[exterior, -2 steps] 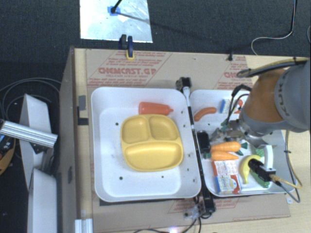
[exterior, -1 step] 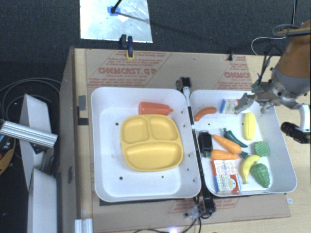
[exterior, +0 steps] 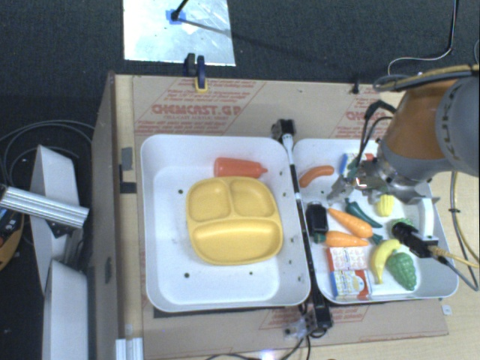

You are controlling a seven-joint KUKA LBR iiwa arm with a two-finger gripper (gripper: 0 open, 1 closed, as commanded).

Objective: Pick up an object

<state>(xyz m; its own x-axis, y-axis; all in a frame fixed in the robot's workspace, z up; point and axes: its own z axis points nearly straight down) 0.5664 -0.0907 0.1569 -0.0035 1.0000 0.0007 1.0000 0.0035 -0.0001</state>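
Observation:
My gripper [exterior: 347, 184] hangs low over the upper middle of the right bin [exterior: 448, 274]. It sits just right of a small orange sausage [exterior: 316, 175] and just above an orange carrot [exterior: 350, 220]. Nothing is visibly held in it. A second carrot [exterior: 346, 239] lies below the first, with a dark green piece [exterior: 363, 214] beside them. A yellow corn cob [exterior: 385, 204] rests under the wrist. A banana [exterior: 382, 257], a green bumpy fruit [exterior: 403, 270] and a red-and-white carton [exterior: 349, 271] fill the bin's front.
The left bin [exterior: 166, 276] holds a yellow divided plate [exterior: 232, 220] and a red-orange toy [exterior: 239, 168] along its back wall. A black block [exterior: 316, 217] lies by the divider between the bins. The arm's orange band [exterior: 420, 122] looms over the right bin's back right.

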